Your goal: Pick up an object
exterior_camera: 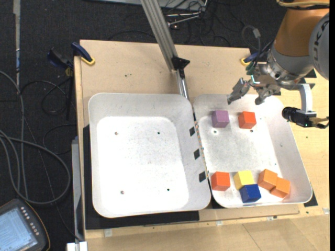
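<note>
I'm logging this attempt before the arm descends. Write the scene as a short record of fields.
arm: reaches in from the right, gripper above the right bin's far edge
gripper load: nothing between the fingers
right bin: purple cube, orange cube at far end; orange cube, yellow cube, blue cube, two orange cubes at near end
left bin: bare white floor

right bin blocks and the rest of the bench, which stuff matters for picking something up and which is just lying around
For the job:
- gripper, open, above the right bin
- purple block
- orange blocks
- yellow block
- blue block

Just lying about:
- left bin
- clamps at the bench's far corners
- metal pole
- screen on the floor
</note>
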You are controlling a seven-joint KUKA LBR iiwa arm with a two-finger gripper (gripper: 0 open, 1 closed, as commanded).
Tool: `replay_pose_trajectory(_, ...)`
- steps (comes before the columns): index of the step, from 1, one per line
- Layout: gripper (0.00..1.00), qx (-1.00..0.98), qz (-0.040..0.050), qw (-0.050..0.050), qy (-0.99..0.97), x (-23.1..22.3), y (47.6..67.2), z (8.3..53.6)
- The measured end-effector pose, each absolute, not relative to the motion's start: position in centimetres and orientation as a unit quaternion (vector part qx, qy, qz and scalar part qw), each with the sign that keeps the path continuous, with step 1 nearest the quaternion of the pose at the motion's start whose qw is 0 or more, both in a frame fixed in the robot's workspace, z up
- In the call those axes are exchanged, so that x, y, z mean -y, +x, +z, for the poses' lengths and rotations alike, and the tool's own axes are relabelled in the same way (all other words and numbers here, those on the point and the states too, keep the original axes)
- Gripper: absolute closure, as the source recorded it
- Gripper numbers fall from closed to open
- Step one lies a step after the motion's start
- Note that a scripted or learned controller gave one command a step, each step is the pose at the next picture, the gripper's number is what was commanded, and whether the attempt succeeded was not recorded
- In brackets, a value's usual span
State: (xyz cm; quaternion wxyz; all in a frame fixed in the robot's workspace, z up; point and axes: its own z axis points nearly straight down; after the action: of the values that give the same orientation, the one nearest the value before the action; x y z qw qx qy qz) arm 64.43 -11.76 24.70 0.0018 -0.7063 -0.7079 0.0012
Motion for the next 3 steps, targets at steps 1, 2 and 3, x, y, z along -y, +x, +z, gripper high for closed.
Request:
replay_pose_trajectory(1, 0.0, 0.708, 0.0006, 0.0, -0.706, 11.8, 64.5, 24.9)
replay_pose_trajectory(2, 0.0, 0.707, 0.0021, 0.002, -0.708, 12.6, 64.4, 18.9)
replay_pose_trajectory(3, 0.0, 0.706, 0.0019, 0.002, -0.708, 11.8, 63.7, 13.9)
